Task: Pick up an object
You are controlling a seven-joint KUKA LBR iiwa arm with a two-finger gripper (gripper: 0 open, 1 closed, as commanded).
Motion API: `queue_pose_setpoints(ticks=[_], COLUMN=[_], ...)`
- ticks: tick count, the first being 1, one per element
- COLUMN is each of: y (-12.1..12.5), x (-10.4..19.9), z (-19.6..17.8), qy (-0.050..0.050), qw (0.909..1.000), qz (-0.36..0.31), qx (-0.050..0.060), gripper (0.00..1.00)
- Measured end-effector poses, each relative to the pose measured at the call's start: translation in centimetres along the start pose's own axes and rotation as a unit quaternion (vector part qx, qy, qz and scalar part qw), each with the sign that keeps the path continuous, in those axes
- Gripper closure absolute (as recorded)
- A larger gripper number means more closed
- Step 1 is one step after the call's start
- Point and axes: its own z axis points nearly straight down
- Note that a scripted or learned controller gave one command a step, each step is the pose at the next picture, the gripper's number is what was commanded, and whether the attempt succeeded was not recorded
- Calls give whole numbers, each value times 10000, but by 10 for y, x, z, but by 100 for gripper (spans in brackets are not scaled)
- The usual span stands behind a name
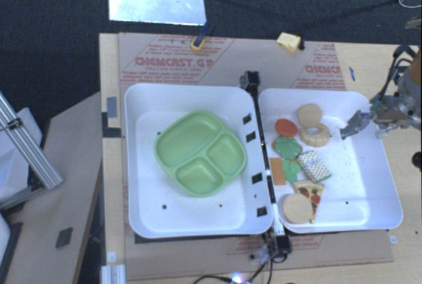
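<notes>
One green tray (three compartments); seven food pieces right.

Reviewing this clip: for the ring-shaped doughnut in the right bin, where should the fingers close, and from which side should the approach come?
Probably straight down from above, since the doughnut lies flat. Grip across one arc of the ring, one finger in the centre hole and one outside. The right-hand arc looks best: bare bin floor lies there, while a round bun touches its upper edge. The end effector is already on that side.

Right bin's right half seems open; food crowds left.
</notes>
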Motion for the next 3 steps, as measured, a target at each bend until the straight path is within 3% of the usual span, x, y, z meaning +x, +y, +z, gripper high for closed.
queue_pose_setpoints(ticks=[1, 3], y=[3, 11], x=[0, 8], z=[-6, 105], qy=[-13, -2], qw=[10000, 10000], qz=[-14, -9], qx=[-54, -28], gripper=[0, 0])
